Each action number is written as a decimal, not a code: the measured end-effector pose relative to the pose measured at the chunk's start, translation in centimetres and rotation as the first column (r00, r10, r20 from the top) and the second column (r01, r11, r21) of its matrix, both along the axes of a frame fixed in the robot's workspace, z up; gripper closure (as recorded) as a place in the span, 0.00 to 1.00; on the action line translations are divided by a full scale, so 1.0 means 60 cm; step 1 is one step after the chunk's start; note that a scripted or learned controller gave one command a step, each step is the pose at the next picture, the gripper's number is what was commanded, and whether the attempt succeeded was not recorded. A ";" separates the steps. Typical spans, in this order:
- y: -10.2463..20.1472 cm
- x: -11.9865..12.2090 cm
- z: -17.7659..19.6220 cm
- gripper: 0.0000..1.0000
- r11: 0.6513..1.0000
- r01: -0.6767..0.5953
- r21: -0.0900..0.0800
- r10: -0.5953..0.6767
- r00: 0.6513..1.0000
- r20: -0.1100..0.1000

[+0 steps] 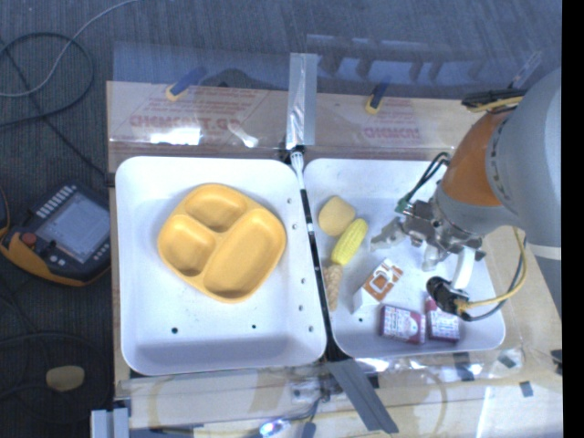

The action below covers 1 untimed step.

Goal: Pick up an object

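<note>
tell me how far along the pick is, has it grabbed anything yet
Done: the arm is over the right bin, with the gripper above the bin floor. In hand: nothing visibly held. Left: pick one; the corn cob, orange-white packet and maroon packets all lie in the bin.

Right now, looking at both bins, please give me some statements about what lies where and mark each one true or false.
1. The yellow plate lies in the left bin. True.
2. The corn lies in the left bin. False: it is in the right bin, near the divider.
3. The plate has three compartments. True.
4. The arm reaches in from the left of the view. False: it comes from the right, over the right bin.
5. Two dark red packets lie near the right bin's front edge. True.
</note>
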<state>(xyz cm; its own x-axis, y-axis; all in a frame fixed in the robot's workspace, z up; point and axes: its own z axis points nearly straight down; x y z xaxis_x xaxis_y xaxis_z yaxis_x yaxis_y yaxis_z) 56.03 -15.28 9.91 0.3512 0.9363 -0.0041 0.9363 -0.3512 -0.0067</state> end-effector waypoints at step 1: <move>0.061 -0.114 -0.014 0.00 0.978 -0.210 -0.010 0.211 0.977 0.027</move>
<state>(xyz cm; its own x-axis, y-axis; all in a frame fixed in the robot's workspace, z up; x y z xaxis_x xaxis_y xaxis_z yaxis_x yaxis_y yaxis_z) 49.19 -11.62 9.07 0.1463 0.9892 -0.0038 0.9890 -0.1462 0.0222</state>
